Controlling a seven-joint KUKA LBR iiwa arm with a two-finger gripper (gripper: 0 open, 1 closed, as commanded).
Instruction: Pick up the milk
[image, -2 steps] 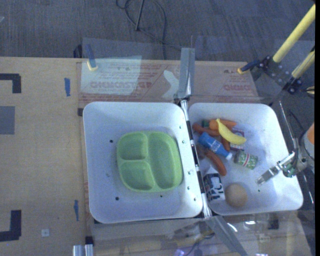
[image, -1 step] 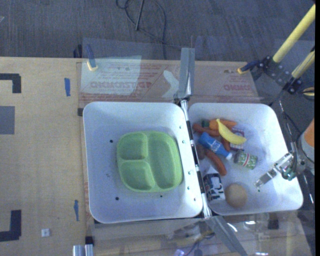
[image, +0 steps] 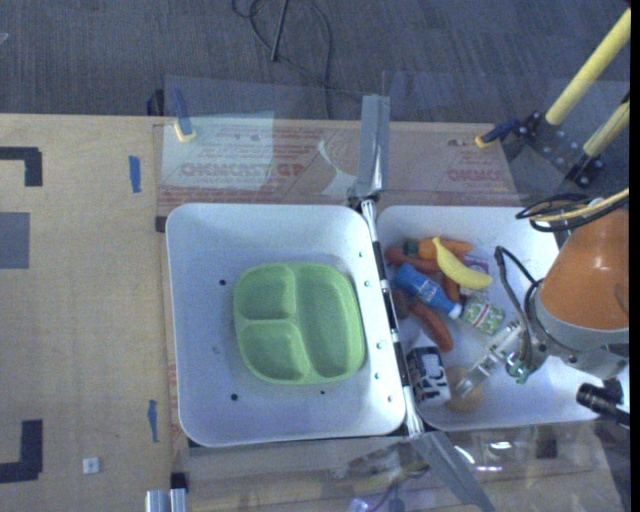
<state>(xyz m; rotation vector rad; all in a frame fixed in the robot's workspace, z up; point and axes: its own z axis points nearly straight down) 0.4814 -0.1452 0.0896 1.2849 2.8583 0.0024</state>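
The 2 bins look like smooth white plastic, faintly glossy. The green tray is matt plastic. The bench looks like pale, bare wood. The gripper shines like metal.

Bench: pale wooden surface, filling the left and middle of the frame.
Left bin: shallow and white, resting on the bench at the centre of the frame.
Right bin: shallow and white, resting just beside the left bin, toward the right of the frame.
Black markings: angular shapes on the bench along the left edge.
Blue tape: small strips on the bench, left of the left bin.
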